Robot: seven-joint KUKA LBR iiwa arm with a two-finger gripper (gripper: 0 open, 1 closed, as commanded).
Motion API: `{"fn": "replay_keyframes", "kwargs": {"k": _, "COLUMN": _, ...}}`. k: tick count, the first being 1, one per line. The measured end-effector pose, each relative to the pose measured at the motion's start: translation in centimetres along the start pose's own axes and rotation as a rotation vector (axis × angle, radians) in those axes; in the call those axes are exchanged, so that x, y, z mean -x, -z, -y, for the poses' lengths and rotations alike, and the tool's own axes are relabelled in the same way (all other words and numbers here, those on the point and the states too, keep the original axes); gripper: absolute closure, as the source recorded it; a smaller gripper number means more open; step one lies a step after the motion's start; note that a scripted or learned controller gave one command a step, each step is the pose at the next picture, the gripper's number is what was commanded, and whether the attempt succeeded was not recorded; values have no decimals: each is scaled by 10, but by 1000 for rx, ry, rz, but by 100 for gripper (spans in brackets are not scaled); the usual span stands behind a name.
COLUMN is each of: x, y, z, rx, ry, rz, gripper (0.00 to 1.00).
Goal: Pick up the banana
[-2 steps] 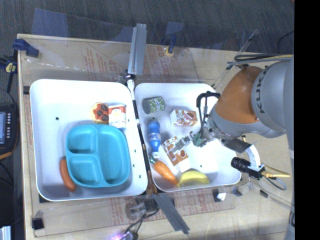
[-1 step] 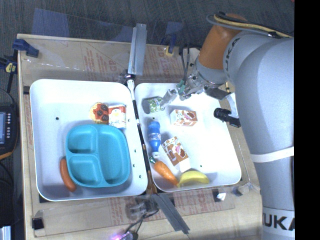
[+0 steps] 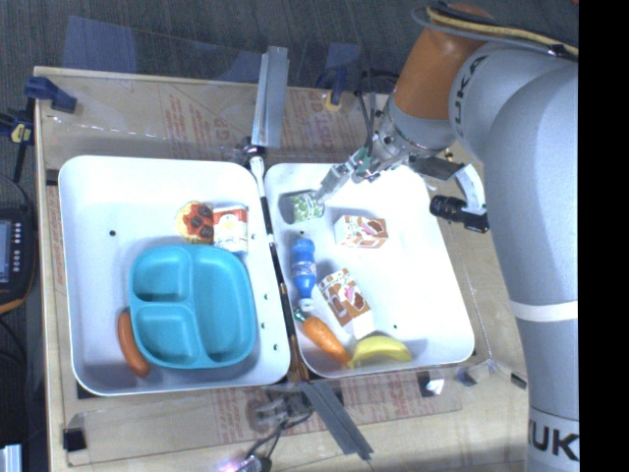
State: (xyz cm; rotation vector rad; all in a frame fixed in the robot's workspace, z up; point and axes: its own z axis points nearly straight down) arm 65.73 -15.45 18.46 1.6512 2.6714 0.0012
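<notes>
The banana (image 3: 379, 350) is seen lying at the near edge of the right bin (image 3: 447, 293), just beside a carrot (image 3: 322, 337) on its left. The end effector (image 3: 319, 193) is held over the far left part of that same bin, well apart from the banana, and a small green object (image 3: 305, 206) is seen at its tip; whether the object is gripped cannot be told. A blue bottle (image 3: 303, 266) and two printed cartons (image 3: 361, 231) (image 3: 344, 296) are scattered between them. In the left bin (image 3: 88, 264) a blue divided tray (image 3: 192, 306) is placed, with a sausage (image 3: 132, 343) by its left side and a small carton (image 3: 230, 229) and a pastry (image 3: 195, 221) beyond it. Both bins are carried by the bench (image 3: 147, 101).
</notes>
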Motion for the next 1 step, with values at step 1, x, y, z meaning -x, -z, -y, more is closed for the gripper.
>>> {"fn": "replay_keyframes", "kwargs": {"k": 1, "x": -27, "y": -68, "z": 48, "rx": 19, "ry": 162, "rz": 17, "gripper": 0}}
